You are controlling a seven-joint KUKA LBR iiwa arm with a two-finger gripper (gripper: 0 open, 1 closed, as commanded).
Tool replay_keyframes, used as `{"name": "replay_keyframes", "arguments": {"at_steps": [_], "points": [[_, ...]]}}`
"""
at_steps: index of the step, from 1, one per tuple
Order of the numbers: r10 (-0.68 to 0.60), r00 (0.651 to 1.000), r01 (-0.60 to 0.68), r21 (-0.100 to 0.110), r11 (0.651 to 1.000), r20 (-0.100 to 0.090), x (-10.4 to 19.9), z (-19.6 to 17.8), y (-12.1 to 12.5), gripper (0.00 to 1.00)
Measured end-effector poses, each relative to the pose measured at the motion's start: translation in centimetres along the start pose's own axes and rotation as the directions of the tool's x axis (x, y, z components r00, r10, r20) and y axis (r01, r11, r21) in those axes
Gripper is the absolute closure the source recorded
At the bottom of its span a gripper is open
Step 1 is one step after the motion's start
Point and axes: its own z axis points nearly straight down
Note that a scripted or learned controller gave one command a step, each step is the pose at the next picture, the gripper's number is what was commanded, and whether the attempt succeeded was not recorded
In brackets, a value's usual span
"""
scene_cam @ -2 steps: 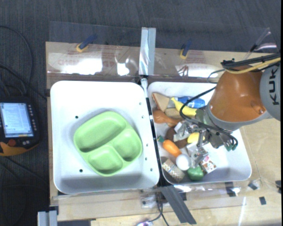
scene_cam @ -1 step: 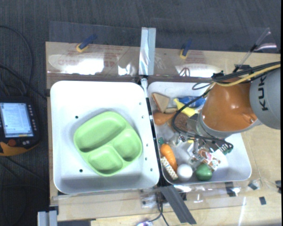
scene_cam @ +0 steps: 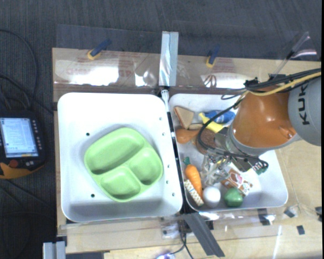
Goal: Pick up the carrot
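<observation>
The carrot (scene_cam: 193, 174), orange and short, lies in the right bin (scene_cam: 275, 190) near its left wall, towards the front. My gripper (scene_cam: 215, 167) hangs just to the right of the carrot, below the orange wrist band (scene_cam: 261, 120), low over the bin's clutter. Nothing orange shows between its fingers. The wrist and cables hide much of the bin's middle.
A green divided plate (scene_cam: 124, 163) sits in the left bin (scene_cam: 75, 112). Around the carrot lie a white egg-like ball (scene_cam: 211, 195), a green round item (scene_cam: 233, 197), a printed packet (scene_cam: 240, 180), a brown wedge (scene_cam: 184, 116) and a blue-yellow item (scene_cam: 218, 117).
</observation>
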Motion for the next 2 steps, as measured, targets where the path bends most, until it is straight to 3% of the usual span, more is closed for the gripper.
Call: {"name": "replay_keyframes", "arguments": {"at_steps": [1,2], "points": [[-0.153,0.988,0.153,-0.015,0.988,-0.007,-4.3,-8.4,10.9,1.0],[-0.265,0.964,0.265,-0.013,0.964,-0.005,-6.9,-16.9,8.2,1.0]]}}
